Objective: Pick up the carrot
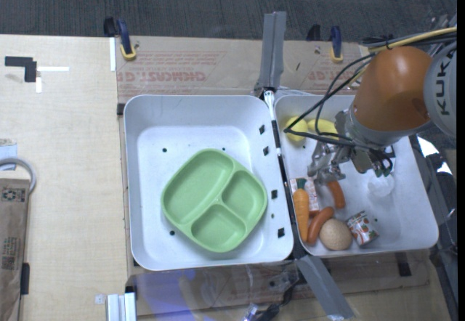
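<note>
Claw (325, 167) over right bin (407, 240), grip state unclear amid cables, carrot (301, 208) lying below it

grey arm (443, 87), bulbous orange band (392, 91), black cables, yellow cable, metallic tool (328, 163).

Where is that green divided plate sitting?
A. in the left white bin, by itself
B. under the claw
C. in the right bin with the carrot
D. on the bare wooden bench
A: the green plate lies alone in the left bin, while the carrot lies in the right bin.
</note>
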Controlling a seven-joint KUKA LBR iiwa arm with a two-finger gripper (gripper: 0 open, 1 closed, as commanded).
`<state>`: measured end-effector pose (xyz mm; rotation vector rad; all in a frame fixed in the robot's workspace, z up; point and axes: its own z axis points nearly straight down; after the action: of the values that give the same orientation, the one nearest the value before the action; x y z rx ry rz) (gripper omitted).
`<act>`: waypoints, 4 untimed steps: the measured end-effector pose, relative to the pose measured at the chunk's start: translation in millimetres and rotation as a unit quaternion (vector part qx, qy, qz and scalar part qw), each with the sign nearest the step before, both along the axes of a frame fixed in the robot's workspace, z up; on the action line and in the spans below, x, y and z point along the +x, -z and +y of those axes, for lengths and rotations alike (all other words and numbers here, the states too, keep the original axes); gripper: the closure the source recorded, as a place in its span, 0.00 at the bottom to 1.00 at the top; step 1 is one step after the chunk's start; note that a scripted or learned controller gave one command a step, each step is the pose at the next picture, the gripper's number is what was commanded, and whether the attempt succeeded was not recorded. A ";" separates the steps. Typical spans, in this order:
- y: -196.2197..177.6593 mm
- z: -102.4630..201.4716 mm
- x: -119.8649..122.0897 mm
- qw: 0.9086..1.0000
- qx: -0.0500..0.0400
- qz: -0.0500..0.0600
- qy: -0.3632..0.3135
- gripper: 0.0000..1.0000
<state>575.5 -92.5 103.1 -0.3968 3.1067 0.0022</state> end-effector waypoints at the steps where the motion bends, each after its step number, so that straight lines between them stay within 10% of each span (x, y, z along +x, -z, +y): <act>1: -10.2 0.0 1.5 1.000 0.001 -0.003 0.002 1.00; 2: -88.5 96.3 -89.7 0.996 0.000 0.004 0.093 1.00; 3: -113.0 41.7 -18.3 1.000 -0.001 0.003 -0.003 1.00; 4: -105.1 102.3 -41.0 0.963 -0.001 0.004 -0.270 1.00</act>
<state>534.5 9.8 208.3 -1.2246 2.8921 0.0034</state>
